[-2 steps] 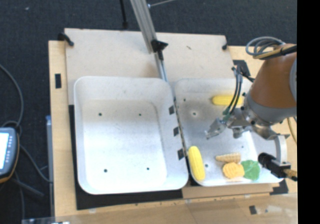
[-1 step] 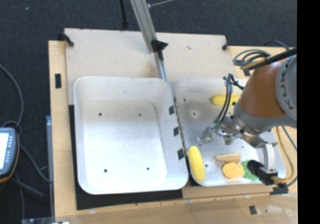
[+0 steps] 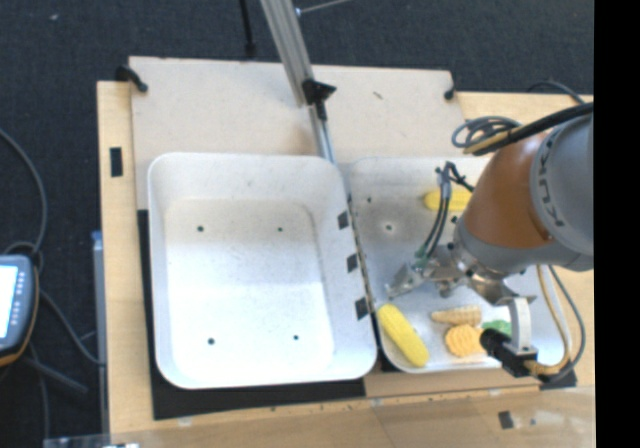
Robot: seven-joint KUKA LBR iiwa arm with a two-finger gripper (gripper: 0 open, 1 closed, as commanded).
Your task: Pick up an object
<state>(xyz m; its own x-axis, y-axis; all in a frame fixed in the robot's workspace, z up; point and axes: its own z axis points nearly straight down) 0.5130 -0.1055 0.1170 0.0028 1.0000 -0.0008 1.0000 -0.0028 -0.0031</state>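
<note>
My gripper (image 3: 408, 280) hangs low over the middle of the right bin (image 3: 372, 186), below the arm's orange band. A yellow corn cob (image 3: 402, 333) lies just in front of it, near the bin's front left corner. A tan ridged piece (image 3: 455, 316) and an orange round piece (image 3: 462, 340) lie to the right of the cob. A yellow object (image 3: 446, 201) sits at the back, partly hidden by the arm. A small green object (image 3: 497, 326) peeks out beside the wrist hardware. Nothing visibly hangs from the gripper.
The left bin (image 3: 250, 266) sits beside the right one, and their rims meet near the gripper. A slanted aluminium pole (image 3: 285, 26) rises behind the bins. Cables loop off the arm at the right. A hand-held screen (image 3: 12, 301) lies at the far left.
</note>
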